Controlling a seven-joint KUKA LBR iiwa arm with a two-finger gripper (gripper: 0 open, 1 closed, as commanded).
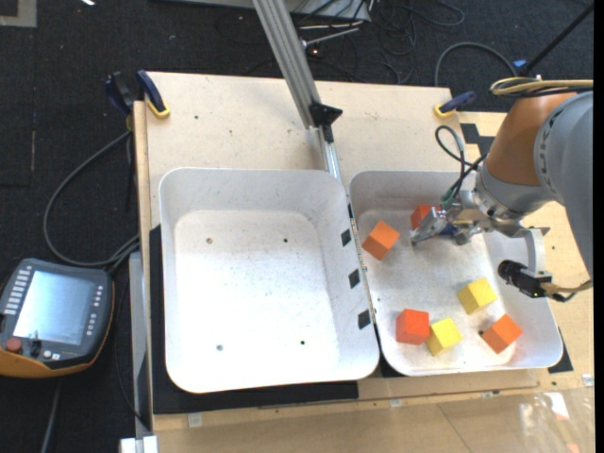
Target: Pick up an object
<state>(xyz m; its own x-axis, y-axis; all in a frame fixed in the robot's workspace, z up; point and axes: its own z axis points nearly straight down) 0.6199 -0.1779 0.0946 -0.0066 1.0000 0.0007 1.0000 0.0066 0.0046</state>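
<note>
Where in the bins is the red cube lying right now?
The red cube lies in the right bin, near its front edge, touching or nearly touching a yellow cube on its right.

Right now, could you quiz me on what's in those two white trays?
1. Which bin holds the blocks, the left bin or the right bin?
2. True or false: the tool is over the left bin.
3. Which block touches the red block?
A. a yellow block
B. an orange block

Key: 1. right bin; 2. false, it is over the right one; 3. A.
</note>
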